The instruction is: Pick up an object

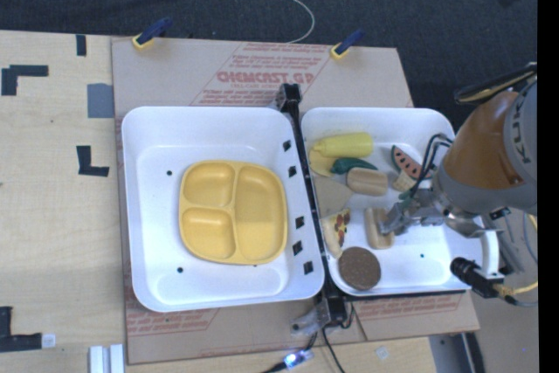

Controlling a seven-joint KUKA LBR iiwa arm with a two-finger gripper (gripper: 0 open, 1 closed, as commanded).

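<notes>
The arm's claw [395, 220] reaches down into the right bin [432, 273], low beside a tan block [377, 229]; I cannot tell how its grip stands. Toy foods lie near it. A yellow divided plate [234, 211] sits in the left bin [148, 188].

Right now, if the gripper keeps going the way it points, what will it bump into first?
Probably the pale, tan toy piece right beneath the gripper in the right bin. Depth is hard to judge from above, so it may already be touching.
</notes>
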